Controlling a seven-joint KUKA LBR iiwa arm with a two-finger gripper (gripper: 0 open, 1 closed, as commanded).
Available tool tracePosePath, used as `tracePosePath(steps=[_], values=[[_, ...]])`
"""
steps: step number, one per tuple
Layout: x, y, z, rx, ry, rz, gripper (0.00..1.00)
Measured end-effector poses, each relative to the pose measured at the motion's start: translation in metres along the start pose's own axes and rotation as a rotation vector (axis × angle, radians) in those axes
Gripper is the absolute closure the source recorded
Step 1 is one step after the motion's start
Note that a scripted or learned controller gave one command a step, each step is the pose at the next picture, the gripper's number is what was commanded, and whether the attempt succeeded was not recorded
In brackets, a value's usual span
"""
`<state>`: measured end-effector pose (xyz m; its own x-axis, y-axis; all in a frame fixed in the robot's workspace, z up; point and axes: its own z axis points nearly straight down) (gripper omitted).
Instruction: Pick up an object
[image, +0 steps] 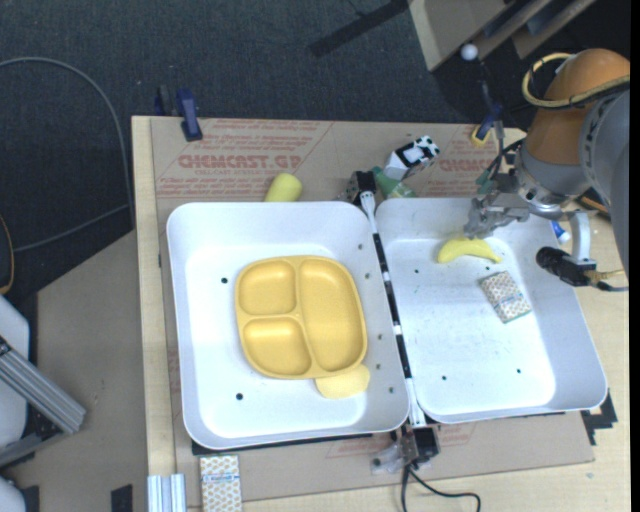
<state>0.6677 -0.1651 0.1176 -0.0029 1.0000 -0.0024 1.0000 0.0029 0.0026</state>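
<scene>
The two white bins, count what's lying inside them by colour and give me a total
Yellow: 3, the divided plate and the pale piece at its lower edge in the left bin, and the banana in the right bin
Grey patterned: 1, the small packet in the right bin
Total: 4

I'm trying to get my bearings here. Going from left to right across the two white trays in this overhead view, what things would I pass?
Yellow divided plate in the left bin → yellow banana-shaped piece in the right bin → the claw just above it → small patterned packet.
</scene>
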Motion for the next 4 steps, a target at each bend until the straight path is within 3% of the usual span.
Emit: tracePosePath(steps=[1, 2, 3, 4], values=[[0.000, 0.000, 0.000, 0.001, 0.000, 0.000, 0.00], [0.052, -0.001, 0.033, 0.005, 0.004, 0.001, 0.00], [0.052, 0.000, 0.022, 0.001, 0.002, 0.000, 1.00], [0.052, 0.000, 0.022, 0.002, 0.002, 0.000, 0.00]])
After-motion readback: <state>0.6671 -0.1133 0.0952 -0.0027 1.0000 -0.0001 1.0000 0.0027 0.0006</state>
